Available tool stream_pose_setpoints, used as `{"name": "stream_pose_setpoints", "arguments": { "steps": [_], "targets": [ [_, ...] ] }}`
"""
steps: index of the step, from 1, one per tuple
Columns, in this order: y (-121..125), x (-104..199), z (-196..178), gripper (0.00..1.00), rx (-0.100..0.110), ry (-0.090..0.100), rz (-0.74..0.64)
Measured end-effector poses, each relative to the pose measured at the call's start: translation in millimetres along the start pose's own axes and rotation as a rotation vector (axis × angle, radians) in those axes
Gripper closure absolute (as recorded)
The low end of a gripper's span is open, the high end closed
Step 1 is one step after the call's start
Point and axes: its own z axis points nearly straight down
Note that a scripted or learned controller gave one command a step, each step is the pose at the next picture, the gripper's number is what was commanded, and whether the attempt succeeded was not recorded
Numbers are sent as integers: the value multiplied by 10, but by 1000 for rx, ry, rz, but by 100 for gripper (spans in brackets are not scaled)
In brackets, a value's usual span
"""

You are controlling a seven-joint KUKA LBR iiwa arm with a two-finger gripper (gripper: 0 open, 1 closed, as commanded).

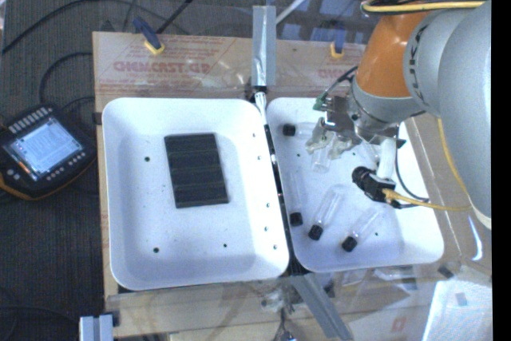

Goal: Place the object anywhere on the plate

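A dark rectangular plate [196, 169] lies flat in the middle of the left bin [128, 251]. Several clear tubes with black caps lie in the right bin [415, 247]: one [326, 212] near the front centre, another [361, 231] to its right, and a third [292, 200] along the left wall. A loose black cap [287, 128] sits near the back left corner. My gripper [323, 144] hangs low over the back half of the right bin, just right of that cap. Something clear and blurred [319, 161] shows right under it.
The grey arm with its orange band [391, 60] fills the upper right and covers the right bin's back right part. A black cable connector [367, 181] hangs by the wrist. A metal divider post [263, 48] stands behind the bins. A pendant [44, 146] lies on the floor at left.
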Motion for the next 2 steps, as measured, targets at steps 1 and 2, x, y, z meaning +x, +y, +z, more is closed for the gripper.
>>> {"name": "stream_pose_setpoints", "arguments": {
  "steps": [1,2],
  "targets": [
    [-236,796,-289,100,-2,-1,-159],
    [-636,1576,-517,100,-1,-1,-242]
  ]
}}
